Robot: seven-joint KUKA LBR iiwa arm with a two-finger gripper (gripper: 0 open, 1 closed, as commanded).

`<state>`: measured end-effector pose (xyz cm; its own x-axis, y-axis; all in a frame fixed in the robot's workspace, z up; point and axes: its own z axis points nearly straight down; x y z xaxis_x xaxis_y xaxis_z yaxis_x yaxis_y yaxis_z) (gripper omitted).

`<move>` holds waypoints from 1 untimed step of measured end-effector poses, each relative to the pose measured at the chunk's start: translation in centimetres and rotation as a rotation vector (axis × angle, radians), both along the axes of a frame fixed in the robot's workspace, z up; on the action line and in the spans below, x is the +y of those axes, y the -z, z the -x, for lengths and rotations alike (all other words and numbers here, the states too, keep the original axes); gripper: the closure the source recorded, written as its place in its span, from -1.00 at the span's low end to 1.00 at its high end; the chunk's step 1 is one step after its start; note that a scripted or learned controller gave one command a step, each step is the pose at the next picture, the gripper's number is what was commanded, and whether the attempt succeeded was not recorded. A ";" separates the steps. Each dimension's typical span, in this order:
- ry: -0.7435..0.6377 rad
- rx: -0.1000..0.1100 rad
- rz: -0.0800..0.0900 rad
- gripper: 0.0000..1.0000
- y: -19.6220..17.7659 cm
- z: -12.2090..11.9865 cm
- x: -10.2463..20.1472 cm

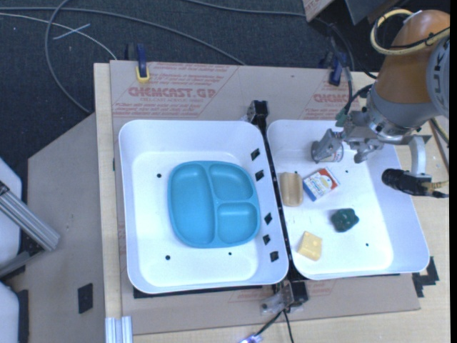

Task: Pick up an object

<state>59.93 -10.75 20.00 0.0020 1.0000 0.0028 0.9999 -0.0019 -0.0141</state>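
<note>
A dark carpeted floor (43, 63) with thin grey cables (71, 20) is seen around a brown cardboard-covered counter (207, 84), printed with red lettering and held by blue clamps (142, 63) at its far edge. On the counter, two shallow white bins are set side by side, joined by black clips. In the left white bin (143, 263) a turquoise plastic divided plate (213, 204) with three compartments lies flat near the middle.

In the right white bin (400, 241) four small things are spread well apart from one another. A tan rounded wooden block (290, 189) lies just beside the left wall, its long axis running from the near side to the far side. A pale yellow cheese-like wedge (310, 245) rests near the front. A small white carton with blue and red print (320, 184) is tilted, its long axis slanting up to the right. A dark green lumpy object (345, 220) sits to its lower right.

The grey metal claw (341, 148) hangs over the far part of the right bin, above the carton; nothing is seen between its parts, and whether it is wide or narrow cannot be told.
</note>
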 end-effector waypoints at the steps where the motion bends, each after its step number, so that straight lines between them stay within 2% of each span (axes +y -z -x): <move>1: -0.002 -0.013 0.001 -1.00 -0.7 -0.3 0.0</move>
